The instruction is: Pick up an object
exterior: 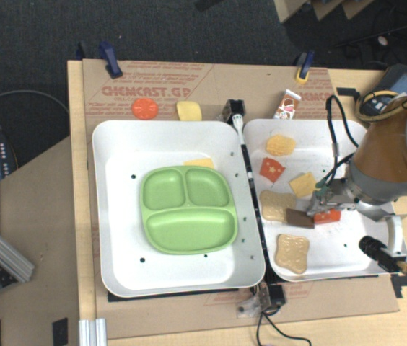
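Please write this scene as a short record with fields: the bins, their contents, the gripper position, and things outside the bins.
left bin: holds a green divided plate, a yellow piece behind it
right bin: toast slice, red piece, orange-yellow piece, yellow wedge, tan slice, brown piece
gripper: low in the right bin, by a red item
outside bins: orange piece, yellow block, small carton

I see the bench point(153, 85) carrying two white bins point(117, 215) side by side. Beyond them lie an orange disc point(144, 109), a yellow block point(188, 111) and a small carton point(287, 105).
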`<state>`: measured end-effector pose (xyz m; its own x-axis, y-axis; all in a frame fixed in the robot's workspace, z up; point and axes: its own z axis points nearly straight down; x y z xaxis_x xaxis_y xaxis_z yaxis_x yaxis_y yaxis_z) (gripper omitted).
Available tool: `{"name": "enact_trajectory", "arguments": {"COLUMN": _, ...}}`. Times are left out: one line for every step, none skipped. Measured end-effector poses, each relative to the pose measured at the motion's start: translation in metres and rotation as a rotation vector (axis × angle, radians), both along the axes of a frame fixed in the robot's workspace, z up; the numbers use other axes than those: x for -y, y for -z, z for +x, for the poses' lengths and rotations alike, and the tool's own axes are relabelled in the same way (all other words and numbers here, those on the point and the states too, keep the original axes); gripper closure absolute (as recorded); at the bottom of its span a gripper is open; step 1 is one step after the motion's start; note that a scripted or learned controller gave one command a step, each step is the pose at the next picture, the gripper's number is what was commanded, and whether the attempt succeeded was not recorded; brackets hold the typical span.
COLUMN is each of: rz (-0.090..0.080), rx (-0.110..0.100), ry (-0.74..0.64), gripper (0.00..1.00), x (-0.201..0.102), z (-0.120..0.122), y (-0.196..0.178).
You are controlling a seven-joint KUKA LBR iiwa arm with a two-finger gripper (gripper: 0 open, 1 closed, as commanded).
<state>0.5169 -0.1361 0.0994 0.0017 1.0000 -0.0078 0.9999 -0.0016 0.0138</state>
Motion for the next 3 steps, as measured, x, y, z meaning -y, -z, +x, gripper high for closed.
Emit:
{"name": "enact_trajectory", "arguments": {"rz": 0.001, "rx": -0.004, "ry": 0.004, "gripper": 1.0, "x": 0.051, "z": -0.029, "y": -0.101}}
{"name": "enact_trajectory", "arguments": {"rz": 0.006, "rx": -0.008, "ry": -0.01, "gripper": 1.0, "x": -0.016, "z": 0.03, "y": -0.1}}
{"name": "enact_trajectory", "arguments": {"rz": 0.002, "rx": -0.006, "ry": 0.0, "gripper": 1.0, "x": 0.043, "z": 0.08, "y": -0.118}}
